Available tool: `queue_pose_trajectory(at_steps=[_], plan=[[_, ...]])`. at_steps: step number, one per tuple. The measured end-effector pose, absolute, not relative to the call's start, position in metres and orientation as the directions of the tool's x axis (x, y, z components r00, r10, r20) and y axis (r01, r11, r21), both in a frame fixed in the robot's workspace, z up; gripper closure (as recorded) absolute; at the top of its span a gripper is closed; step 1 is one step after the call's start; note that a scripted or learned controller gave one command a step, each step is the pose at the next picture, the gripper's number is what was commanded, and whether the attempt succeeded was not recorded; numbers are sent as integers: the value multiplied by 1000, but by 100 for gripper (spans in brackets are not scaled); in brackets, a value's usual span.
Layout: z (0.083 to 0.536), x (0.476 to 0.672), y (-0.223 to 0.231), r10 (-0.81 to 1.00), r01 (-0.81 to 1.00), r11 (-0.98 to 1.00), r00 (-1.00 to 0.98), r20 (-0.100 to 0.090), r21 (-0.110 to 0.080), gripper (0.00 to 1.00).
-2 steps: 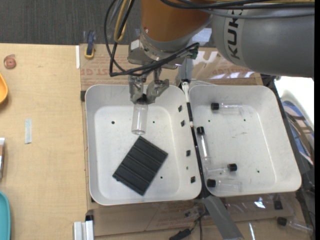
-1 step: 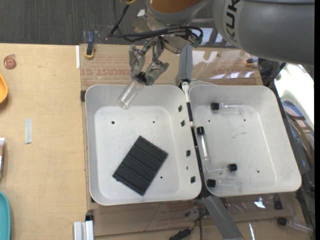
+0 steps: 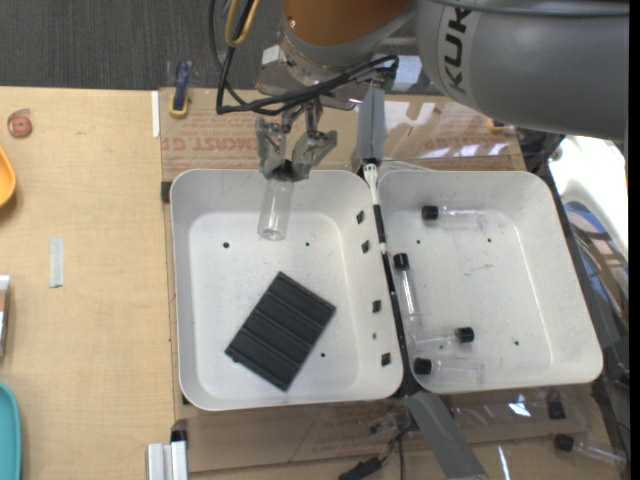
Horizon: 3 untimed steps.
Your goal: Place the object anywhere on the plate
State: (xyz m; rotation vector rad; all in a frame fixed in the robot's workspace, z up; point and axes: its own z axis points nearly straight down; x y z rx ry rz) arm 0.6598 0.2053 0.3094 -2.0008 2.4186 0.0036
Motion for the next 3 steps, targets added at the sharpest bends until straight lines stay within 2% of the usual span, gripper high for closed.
queue_pose_trajectory(at_steps=[1,2,3], plan=[[281,660,202,-985,-985,-172,172,-4,-1,100],[277,660,181,-859,-859,-511,511,-4,-2,100],[370,659,183,-998,-998,-67,67,-5,-3,100]])
